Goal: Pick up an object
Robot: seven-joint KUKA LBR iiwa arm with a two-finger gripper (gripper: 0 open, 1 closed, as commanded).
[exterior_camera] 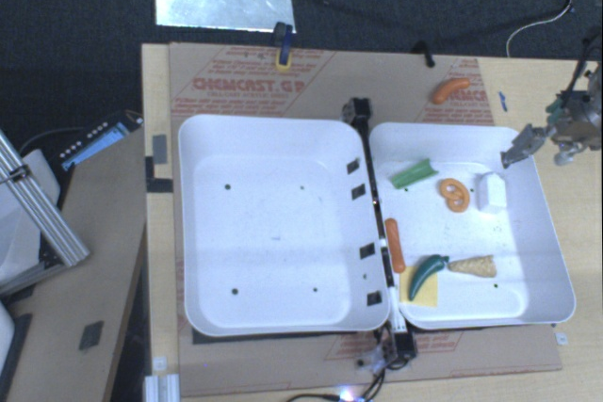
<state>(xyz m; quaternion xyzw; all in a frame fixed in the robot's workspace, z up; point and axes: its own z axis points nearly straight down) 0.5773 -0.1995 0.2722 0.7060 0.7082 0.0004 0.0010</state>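
Note:
My gripper (542, 152) hangs at the right bin's (537, 297) far right corner, open, with nothing between its fingers. In that bin lie a white block (490, 192) just below the gripper, an orange pretzel (454, 194), a green flat piece (414, 173), an orange carrot-like stick (394, 245) by the left wall, a dark green pepper (428, 271) resting on a yellow slab (426, 293), and a tan cone (475, 266).
The left bin (273, 231) stands beside the right one, with black clips (363, 191) along the shared wall. An orange sausage (450, 90) lies on the cardboard behind the right bin. A yellow and blue clamp (283, 46) holds the board's far edge.

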